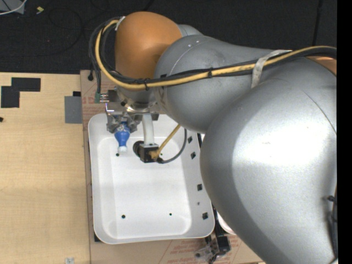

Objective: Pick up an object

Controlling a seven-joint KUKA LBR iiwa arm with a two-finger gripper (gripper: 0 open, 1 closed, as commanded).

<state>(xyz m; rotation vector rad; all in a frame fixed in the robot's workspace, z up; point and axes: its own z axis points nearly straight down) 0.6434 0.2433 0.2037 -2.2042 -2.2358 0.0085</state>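
The grey arm (247,125) reached in from the right and covered much of the view, its orange band (144,40) sitting above the wrist with a yellow cable (220,70) looped around it. Below the wrist, the gripper (122,126) hung over the far left corner of the white bin (143,202), close to the bin's back wall. A small blue object (122,139) with a pale tip showed right under the gripper's metal parts, pointing down toward the bin floor. It seemed to sit between the fingers, but the wrist hid the fingertips and I could not tell whether they pinched it or stood spread around it, nor whether the object touched the floor. Just to its right, a white post (148,128) came down from the wrist to a black block (145,150), where the cable's end met it. The bin floor bore a few small dark dots and lay bare toward the near side. Left of the bin stretched a pale wooden board (41,164) with black shapes (19,89) and a grey rectangle (72,109) on it. A second bin lay mostly hidden beneath the arm.
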